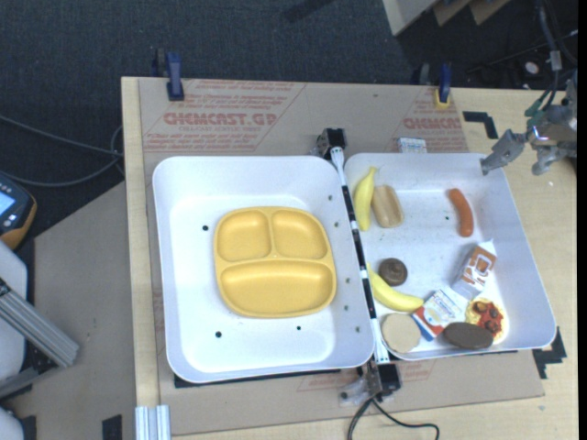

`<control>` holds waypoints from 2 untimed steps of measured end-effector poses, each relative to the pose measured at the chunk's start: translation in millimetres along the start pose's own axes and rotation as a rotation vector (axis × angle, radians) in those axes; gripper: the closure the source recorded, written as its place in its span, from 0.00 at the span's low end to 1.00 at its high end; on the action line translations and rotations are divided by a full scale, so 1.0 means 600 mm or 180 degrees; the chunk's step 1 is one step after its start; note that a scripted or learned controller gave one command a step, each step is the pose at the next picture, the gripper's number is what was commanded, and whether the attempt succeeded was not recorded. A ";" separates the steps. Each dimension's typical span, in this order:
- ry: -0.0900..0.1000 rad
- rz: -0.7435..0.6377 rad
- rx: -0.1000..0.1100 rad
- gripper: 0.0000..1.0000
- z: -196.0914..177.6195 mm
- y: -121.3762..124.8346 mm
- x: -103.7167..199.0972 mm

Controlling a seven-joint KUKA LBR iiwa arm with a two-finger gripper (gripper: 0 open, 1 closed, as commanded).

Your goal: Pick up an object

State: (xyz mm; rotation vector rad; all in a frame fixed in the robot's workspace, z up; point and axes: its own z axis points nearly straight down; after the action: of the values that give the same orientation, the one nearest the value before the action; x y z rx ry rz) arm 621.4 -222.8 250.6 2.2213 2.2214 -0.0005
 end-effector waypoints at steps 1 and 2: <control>0.0015 -0.0015 0.0030 0.00 0.240 0.073 0.049; 0.0019 0.0000 0.0008 0.00 0.278 0.046 0.015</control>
State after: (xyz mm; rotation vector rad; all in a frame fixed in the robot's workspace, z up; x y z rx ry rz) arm 649.2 -213.5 84.1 2.2256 2.2256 0.0032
